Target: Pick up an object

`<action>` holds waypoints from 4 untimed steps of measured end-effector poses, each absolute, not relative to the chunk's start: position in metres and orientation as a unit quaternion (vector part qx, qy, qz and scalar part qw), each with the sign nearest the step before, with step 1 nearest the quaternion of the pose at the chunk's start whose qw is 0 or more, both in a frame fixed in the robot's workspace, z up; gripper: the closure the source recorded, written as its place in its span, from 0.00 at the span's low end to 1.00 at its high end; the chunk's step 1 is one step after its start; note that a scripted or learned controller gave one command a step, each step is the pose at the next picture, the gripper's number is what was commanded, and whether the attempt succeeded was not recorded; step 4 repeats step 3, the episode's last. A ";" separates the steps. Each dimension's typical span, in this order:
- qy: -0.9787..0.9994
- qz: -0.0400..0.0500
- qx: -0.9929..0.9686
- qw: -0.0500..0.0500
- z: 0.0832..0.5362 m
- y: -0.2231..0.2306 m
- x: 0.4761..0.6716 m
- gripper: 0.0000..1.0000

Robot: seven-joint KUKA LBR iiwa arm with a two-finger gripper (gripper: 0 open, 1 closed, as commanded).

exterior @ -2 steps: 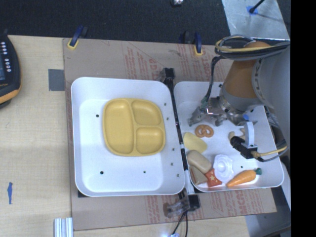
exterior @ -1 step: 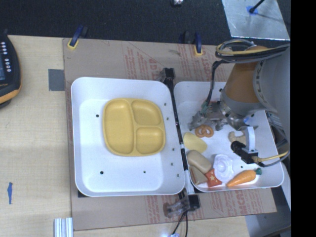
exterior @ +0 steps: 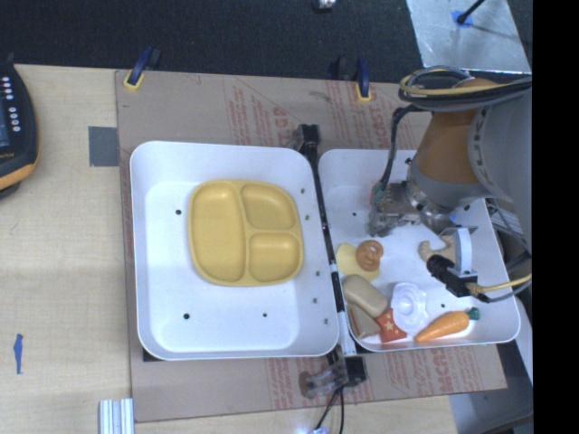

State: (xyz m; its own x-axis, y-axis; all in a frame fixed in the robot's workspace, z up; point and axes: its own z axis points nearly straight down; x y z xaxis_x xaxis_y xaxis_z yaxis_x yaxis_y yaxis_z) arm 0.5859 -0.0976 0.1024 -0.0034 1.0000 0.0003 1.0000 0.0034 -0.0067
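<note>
My gripper [exterior: 387,217] hangs low over the back part of the right bin [exterior: 348,172], just behind the toys. Right in front of it lies a small brown round piece [exterior: 369,255] beside a yellow piece [exterior: 347,259]. Nearer the front edge are a beige block [exterior: 363,293], a red piece [exterior: 392,327], a clear cup-like thing [exterior: 409,303] and an orange carrot [exterior: 443,325]. A pale beige piece [exterior: 433,246] lies to the right of the gripper. Nothing shows between the gripper's tips.
The left bin [exterior: 154,242] holds a yellow divided plate [exterior: 244,231] in its middle. The arm's grey body and orange band [exterior: 450,152] overhang the right bin's back right corner. A black divider bar [exterior: 322,224] runs between the bins.
</note>
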 end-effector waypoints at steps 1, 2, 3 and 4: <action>-0.708 0.002 -0.706 0.003 0.102 -0.097 0.586 0.00; -0.709 0.000 -0.705 -0.002 0.092 -0.124 0.659 0.00; -0.709 0.002 -0.705 0.002 0.092 -0.114 0.656 0.00; -0.709 0.002 -0.705 0.002 0.092 -0.114 0.656 0.00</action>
